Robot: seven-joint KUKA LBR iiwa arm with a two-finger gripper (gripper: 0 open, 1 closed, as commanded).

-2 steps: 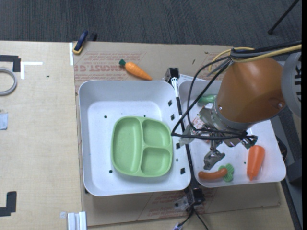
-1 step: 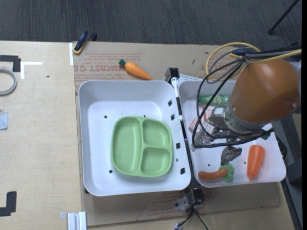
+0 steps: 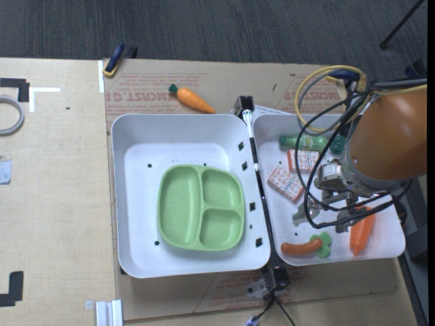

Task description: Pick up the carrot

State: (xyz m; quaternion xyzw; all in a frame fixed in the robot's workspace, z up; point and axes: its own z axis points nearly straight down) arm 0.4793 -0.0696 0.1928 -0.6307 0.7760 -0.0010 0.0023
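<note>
A small orange carrot (image 3: 192,99) with a green top lies on the cardboard behind the left bin (image 3: 129,202), outside both bins. A second orange, carrot-like piece (image 3: 361,233) rests near the front right corner of the right bin (image 3: 387,250). My gripper (image 3: 333,210) hangs low over the right bin, just left of and above that orange piece, with cables looped around it. The arm's orange band hides the bin's back right part. Nothing shows as held.
A green divided plate (image 3: 202,208) sits in the left bin. The right bin also holds a green bottle (image 3: 302,142), a small red-and-white box (image 3: 285,183), a reddish sausage (image 3: 299,248) and a green piece (image 3: 321,243). A blue clip (image 3: 114,58) lies on the bench behind.
</note>
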